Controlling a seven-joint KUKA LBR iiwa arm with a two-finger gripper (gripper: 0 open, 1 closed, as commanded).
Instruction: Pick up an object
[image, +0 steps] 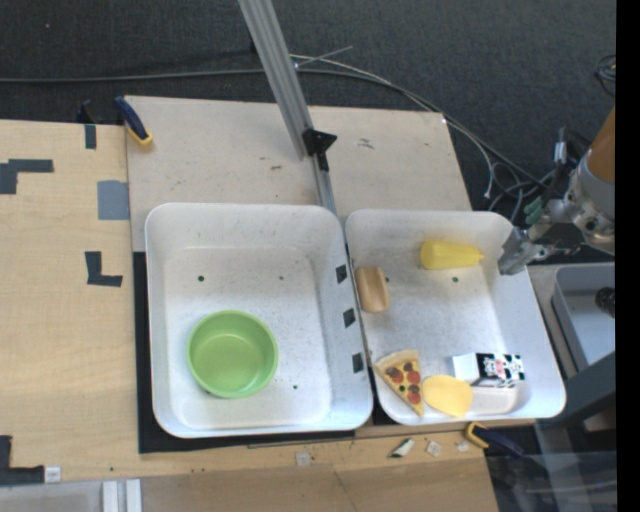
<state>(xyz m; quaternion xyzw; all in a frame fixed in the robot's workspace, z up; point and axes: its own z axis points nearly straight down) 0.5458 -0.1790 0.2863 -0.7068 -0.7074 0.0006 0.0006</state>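
Camera view: the gripper (512, 262) hangs over the right bin's (520, 330) right rim. I cannot tell its state. The yellow wedge (450, 254) lies just left, long axis left-to-right.

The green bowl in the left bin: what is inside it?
Nothing shows inside the green bowl; its inner surface looks plain green. It stands alone in the left bin. The bin floor under it is covered and cannot be seen.

Yellow wedge (451, 254), right bin's (520, 330) far end
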